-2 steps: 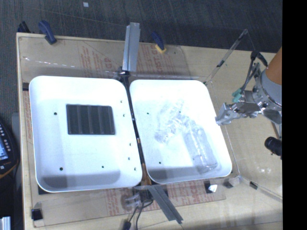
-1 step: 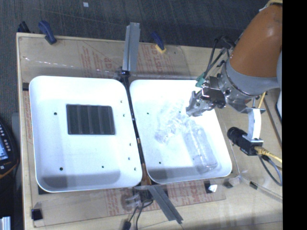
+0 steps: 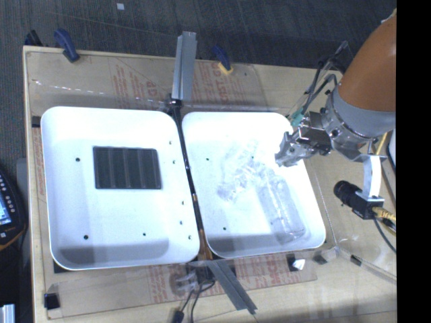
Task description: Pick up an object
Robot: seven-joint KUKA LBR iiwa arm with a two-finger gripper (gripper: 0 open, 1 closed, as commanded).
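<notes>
A clear plastic bottle [image 3: 281, 206] lies in the right bin [image 3: 209, 234], slanting toward its near right corner. Crumpled clear plastic [image 3: 240, 173] lies beside it, nearer the bin's middle. My gripper [image 3: 290, 152] hangs over the right bin's far right part, just above the bottle's upper end. Nothing shows between its fingers.
The left bin [image 3: 60, 234] holds a dark ribbed rectangular panel [image 3: 127, 167] in its middle. A metal bar [image 3: 184, 66] rises at the back between the bins. Blue clamps [image 3: 67, 46] grip the bench's far edge. The arm [image 3: 367, 79] comes in from the right.
</notes>
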